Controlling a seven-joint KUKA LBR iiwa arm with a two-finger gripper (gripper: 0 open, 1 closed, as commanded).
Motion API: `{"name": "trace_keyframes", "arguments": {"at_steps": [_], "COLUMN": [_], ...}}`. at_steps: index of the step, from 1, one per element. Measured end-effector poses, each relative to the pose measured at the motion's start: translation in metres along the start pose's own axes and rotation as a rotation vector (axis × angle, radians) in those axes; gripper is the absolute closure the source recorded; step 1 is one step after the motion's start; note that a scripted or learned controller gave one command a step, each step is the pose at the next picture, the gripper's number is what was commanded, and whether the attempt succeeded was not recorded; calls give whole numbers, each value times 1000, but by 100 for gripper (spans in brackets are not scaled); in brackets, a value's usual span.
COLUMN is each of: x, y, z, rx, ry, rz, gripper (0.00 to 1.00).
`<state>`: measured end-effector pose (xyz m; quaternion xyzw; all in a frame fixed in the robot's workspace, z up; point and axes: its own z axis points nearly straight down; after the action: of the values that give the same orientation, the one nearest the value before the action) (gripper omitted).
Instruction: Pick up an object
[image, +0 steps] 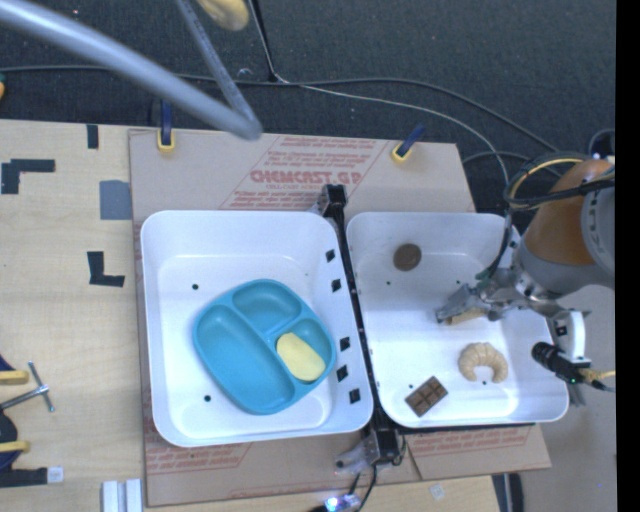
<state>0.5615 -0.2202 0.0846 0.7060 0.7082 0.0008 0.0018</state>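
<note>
My gripper (455, 311) is low inside the right bin (455, 228), near its middle, with the grey arm and orange band (560, 225) reaching in from the right. A round brown cookie (406, 257) lies up and to the left of the gripper, apart from it. A pale croissant (483, 361) lies just below and to the right of the gripper. A brown chocolate piece (427, 397) rests near the bin's front wall. A small tan patch sits at the gripper's tip; I cannot tell what it is.
The left bin (165, 250) holds a blue divided plate (240, 350) with a yellow lump (300, 357) in its right compartment. A black divider with clips (345, 290) runs between the bins. Cables trail behind the bins at the top.
</note>
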Motion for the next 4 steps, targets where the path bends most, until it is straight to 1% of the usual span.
{"name": "trace_keyframes", "arguments": {"at_steps": [1,2,4], "x": [0,0,10], "y": [1,0,-3], "z": [-13,-54,-176], "rx": [-1,3,0], "ry": [-1,1,0], "rz": [-1,2,1], "gripper": [100,100,100]}}
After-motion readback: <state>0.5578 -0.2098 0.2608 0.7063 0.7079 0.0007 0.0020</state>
